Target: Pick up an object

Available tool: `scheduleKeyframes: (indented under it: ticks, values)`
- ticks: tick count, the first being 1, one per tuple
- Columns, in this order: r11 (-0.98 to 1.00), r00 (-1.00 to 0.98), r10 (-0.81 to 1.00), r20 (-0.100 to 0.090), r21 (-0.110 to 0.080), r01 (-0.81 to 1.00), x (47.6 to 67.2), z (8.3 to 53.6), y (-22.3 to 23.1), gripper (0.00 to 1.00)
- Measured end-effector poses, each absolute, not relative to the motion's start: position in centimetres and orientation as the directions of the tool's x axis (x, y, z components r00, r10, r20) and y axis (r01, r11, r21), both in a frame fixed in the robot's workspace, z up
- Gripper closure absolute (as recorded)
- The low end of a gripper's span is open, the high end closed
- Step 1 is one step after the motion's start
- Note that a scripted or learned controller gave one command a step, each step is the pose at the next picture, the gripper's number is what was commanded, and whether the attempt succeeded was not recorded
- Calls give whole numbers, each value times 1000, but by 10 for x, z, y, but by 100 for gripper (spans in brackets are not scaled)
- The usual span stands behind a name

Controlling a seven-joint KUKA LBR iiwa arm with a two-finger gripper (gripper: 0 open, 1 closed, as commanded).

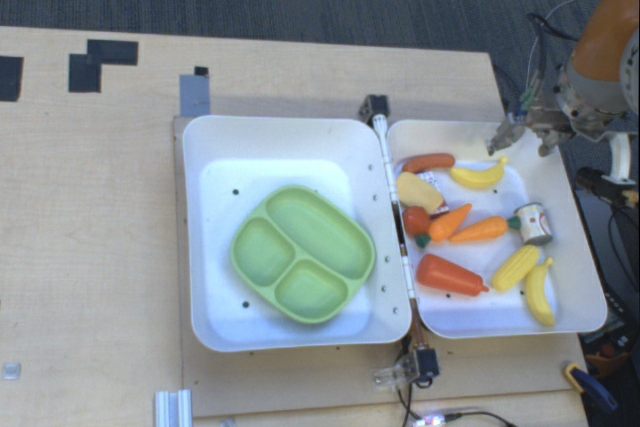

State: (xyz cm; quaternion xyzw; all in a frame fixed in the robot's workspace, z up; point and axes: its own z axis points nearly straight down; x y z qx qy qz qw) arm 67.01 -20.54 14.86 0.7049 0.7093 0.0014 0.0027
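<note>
Two bins: the left bin [200, 245] bears a green plate [303, 253], the right bin [585, 265] toy food — red pepper [450, 274], carrot [480, 230], bananas [479, 175], corn [516, 266]. Above its far edge hangs the gripper [520, 137], fingers spread, nothing between them.

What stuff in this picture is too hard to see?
- Tool, camera view: small and blurry above the right bin's far rim; open or shut is unclear.
- Arm: cut off by the right edge.
- Silver can: label too small to read.
- Red pepper: partly hidden beneath the carrot.
</note>
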Motion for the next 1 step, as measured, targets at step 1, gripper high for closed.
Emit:
scheduleKeyframes:
  ticks: [1]
  values:
    - [3, -3, 1000, -1, 5, 1000, 618, 86, -170, 0]
